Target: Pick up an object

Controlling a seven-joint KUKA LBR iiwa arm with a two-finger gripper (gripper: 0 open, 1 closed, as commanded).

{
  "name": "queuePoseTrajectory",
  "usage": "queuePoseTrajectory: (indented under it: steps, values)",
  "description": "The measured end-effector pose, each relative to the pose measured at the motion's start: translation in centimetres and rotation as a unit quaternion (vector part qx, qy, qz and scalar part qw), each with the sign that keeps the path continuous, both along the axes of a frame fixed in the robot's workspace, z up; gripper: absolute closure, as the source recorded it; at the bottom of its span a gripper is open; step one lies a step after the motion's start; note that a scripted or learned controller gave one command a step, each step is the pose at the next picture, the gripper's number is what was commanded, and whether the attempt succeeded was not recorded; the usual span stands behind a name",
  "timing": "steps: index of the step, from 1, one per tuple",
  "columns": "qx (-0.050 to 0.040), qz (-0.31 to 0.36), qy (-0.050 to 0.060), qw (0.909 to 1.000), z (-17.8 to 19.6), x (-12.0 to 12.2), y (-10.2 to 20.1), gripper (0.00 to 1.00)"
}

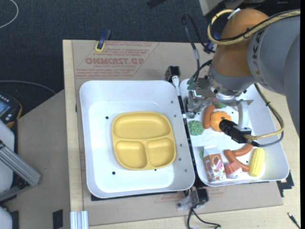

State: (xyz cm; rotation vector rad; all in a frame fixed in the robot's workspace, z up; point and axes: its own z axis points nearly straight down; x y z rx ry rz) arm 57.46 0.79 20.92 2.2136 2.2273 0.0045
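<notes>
**ARM POSE AND BIN CONTENTS**

**Pose.** Reaches in from the right as a grey arm (281, 46), with the orange band (240, 30) at the top of the bend. Bends down over the far left part of the right bin (282, 162). Sets the gripper (193, 104) low, close to the wall shared with the left bin (93, 128). Sits just above the green toy piece (195, 127) and just left of the orange toy fruit (214, 119). Jaw state: cannot tell, with the metal parts crowded together and shaded by the wrist. Contact with either toy: cannot tell.

**Hidden or unclear.** Cuts off the arm at the top and right edges of the view. Covers the far half of the right bin with the wrist and band. Hides the upper edge of the orange toy fruit under the wrist. Print on the small carton (214, 163): too small to read.

**Surroundings.** At the near end of the right bin, close together: the small carton, a curved sausage toy (237, 152) just to its right, and a yellow corn cob (257, 161) at the right. In the middle of the left bin, lying flat: a yellow divided tray (143, 140) with three compartments. Beneath both bins: a brown board (114, 58) with red lettering. At the board's far edge: a blue and yellow clamp (101, 41).
</notes>
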Motion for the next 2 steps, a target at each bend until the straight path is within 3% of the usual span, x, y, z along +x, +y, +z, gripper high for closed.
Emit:
queuePoseTrajectory:
  steps: [1,2]
  values:
    - [0.0003,0.0,-0.001,1.0,2.26,2.68,4.96,1.0]
    - [-0.0007,-0.002,0.0,1.0,2.5,2.55,5.71,1.0]
